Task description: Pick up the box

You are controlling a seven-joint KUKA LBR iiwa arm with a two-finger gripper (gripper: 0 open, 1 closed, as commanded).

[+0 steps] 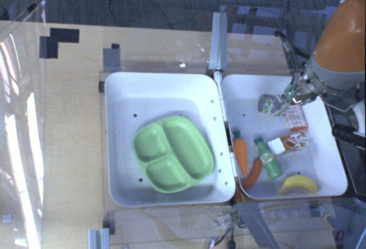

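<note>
Camera view shows the grey arm with the orange band reaching in from the right over the right white shallow bin [337, 145]; the pincer [293, 95] is seen low at the far part of that bin, just beside a small grey-green crumpled object [266, 104]; whether the pincer is released or clenched cannot be told, because it is small and blurred.

Two small cartons are seen there: an orange and white box [296, 118] just below the pincer, and a white and red box [289, 143] nearer the front, beside the green plastic bottle [269, 162]; which one is meant by the task cannot be told.

A wrong grasp is judged to be the main risk; the crumpled object lies so near the pincer that it could be taken instead of the box; the flat carton could also be pushed away against the bin wall, or slip out. The orange carrot [240, 156], the brown sausage [252, 173] and the yellow banana [298, 184] are well apart; the green divided plate [172, 153] lies in the left white bin [120, 128].
</note>
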